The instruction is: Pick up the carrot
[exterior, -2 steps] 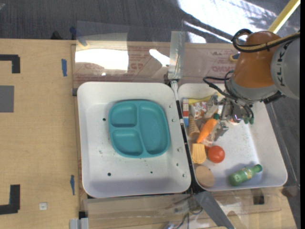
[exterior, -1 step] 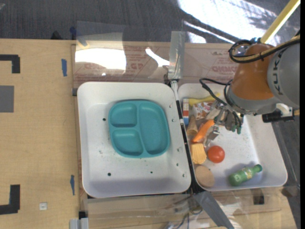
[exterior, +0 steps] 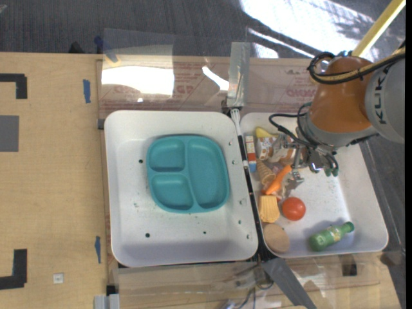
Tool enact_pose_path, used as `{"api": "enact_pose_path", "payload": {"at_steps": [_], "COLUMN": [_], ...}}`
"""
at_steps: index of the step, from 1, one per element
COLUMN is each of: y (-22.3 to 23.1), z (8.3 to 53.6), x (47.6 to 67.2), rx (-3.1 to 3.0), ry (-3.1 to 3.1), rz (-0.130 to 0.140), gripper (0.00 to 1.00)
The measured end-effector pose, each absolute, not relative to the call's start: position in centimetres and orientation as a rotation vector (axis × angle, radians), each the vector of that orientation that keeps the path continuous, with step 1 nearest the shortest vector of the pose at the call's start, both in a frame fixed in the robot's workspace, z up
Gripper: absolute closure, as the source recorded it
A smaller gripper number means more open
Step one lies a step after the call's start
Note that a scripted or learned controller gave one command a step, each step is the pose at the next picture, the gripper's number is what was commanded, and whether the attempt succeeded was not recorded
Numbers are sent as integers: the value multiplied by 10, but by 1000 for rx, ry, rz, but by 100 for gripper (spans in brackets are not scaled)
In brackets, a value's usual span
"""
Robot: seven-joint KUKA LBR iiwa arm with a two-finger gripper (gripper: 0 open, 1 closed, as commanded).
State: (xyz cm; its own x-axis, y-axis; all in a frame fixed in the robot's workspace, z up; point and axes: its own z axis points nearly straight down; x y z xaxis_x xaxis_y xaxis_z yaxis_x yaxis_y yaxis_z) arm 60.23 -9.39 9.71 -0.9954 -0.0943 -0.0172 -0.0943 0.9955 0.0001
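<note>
Carrot (exterior: 277, 180) lies just beside gripper (exterior: 293, 172).

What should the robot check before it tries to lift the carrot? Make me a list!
1. Carrot in view in the right bin: ok.
2. Gripper right over the carrot: ok.
3. Carrot between the fingers: cannot tell.
4. Room around the carrot: not ok, the yellow block and red tomato crowd it.
5. Green bottle out of the way: ok.
</note>
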Motion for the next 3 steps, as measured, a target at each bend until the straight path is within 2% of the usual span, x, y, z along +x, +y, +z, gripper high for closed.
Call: {"api": "enact_pose_path", "payload": {"at_steps": [1, 2, 3], "y": [-98, -96, -42], "z": [98, 115, 188], "x": [597, 605, 658], "rx": [107, 105, 449], "ry": [3119, 3091, 3096], "rz": [-6, -6, 4], "gripper": [0, 100, 100]}}
